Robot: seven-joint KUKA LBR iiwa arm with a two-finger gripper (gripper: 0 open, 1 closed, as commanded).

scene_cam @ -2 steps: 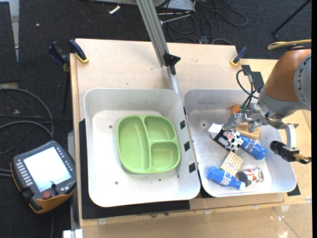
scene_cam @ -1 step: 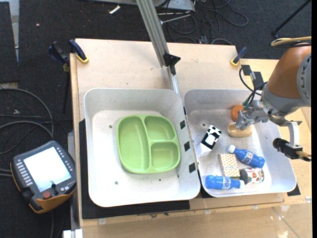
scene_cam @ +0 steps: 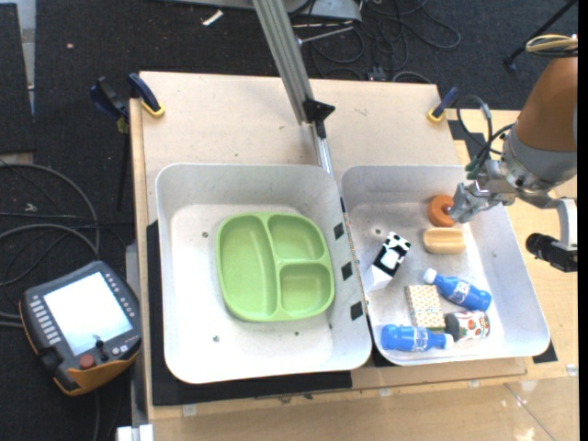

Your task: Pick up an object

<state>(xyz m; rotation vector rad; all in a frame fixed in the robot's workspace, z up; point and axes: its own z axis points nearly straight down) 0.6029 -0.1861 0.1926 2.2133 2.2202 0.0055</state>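
- gripper (scene_cam: pixel 457 208) low over the right bin (scene_cam: pixel 514 274), at its far right part, tip right by the orange round object (scene_cam: pixel 440 210); touching or just above, can't tell
- pincer state: can't tell, fingers too small and blurred against the orange object
- nothing visibly between the fingers, so no hold confirmed
- task thing, best guess: the orange round object, just beyond the tan bun-shaped object (scene_cam: pixel 444 240) and near the bin's far wall
- other candidates relative to the orange object: black-and-white carton (scene_cam: pixel 390 254) nearer the camera and to the left; blue bottle (scene_cam: pixel 458 290) nearer the camera; patterned box (scene_cam: pixel 424 305), red-and-white can (scene_cam: pixel 468 325) and second blue bottle (scene_cam: pixel 412 337) at the bin's near side, well apart from it
- left bin (scene_cam: pixel 184 246) holds a green divided plate (scene_cam: pixel 275 266), well apart from the gripper
- risk: the orange object looks rounded, so fingers closing off-centre could squeeze it out sideways
- risk: it sits close to the tan object; a finger could land on that one and nudge both, or pinch the wrong thing
- risk: near the sloped bin wall, a finger could catch the wall and close on nothing
- risk: descent slightly off means pushing the object down or away, giving an empty close
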